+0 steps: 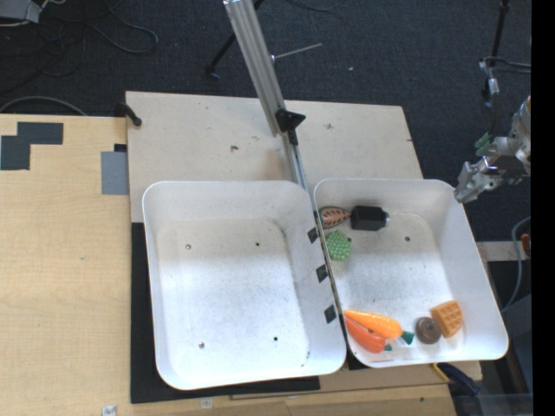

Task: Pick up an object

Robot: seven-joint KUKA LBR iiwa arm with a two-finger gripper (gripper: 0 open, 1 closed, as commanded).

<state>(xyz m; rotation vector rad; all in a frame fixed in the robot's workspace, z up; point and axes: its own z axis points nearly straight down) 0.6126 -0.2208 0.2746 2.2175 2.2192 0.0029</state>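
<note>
Parked outside the right bin (451, 258), off its far right corner: gripper (473, 180), too small and blurred to tell its state. Inside that bin, plenty to choose from: carrot (373, 328), waffle piece (447, 317) and brown disc (427, 329) along the near edge; black block (368, 217) and green ball (337, 247) by the left wall. Best aimed at the waffle piece (least crowded), descending straight, centred, clear of the rim.

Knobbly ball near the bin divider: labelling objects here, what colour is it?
Green ball, seen in the camera view.
</note>
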